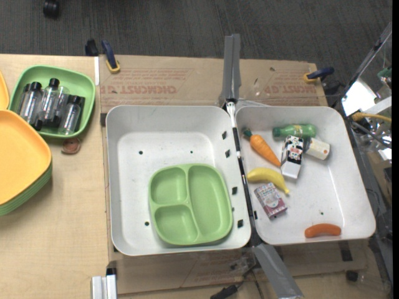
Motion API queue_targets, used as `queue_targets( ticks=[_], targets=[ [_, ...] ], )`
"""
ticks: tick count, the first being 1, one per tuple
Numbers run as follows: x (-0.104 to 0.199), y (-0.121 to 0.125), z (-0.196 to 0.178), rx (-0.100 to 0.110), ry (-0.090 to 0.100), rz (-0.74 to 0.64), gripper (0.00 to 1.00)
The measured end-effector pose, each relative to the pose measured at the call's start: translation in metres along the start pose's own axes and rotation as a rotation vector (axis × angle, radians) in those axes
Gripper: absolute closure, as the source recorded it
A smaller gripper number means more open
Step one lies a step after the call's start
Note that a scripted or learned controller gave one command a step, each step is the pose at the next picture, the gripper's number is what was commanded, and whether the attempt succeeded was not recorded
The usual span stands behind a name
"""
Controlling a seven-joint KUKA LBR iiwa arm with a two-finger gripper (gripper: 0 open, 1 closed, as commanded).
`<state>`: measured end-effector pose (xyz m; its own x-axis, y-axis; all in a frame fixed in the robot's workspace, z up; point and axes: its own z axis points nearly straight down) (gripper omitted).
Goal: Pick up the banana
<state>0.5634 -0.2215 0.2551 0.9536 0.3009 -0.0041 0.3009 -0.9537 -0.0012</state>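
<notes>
1. Lying in the right bin [358, 185], close to its left wall and about midway along it: banana [268, 178], yellow, curved, stem end toward the bin's near edge.
2. Just beyond the banana, toward the far-left corner: orange carrot [264, 149], green top pointing at that corner, tip nearly meeting the banana.
3. Just right of the banana: black-and-white carton [293, 154], lying flat, with a white cylinder [318, 149] against its right side.
4. Near the right bin's far edge: green bottle [294, 130], on its side.
5. Just on the near side of the banana, touching or almost touching it: small pink-patterned box [270, 200], set at a slant.
6. By the near edge, well apart from the rest: orange sausage-shaped piece [323, 230].
7. In the left bin [124, 167], toward its near-right corner: green three-part tray [190, 204].
8. On the bench's left side: green dish [53, 101] of dark-capped bottles, beside stacked yellow plates [22, 161].
9. State of the gripper: cannot tell whether open or closed from this view.
</notes>
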Motion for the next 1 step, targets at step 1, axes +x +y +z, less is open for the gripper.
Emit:
queue_targets(
  ticks=[1],
  targets=[
    [-0.0077, -0.0016, -0.0359, 0.0, 0.0, -0.02, 1.0]
  ],
)
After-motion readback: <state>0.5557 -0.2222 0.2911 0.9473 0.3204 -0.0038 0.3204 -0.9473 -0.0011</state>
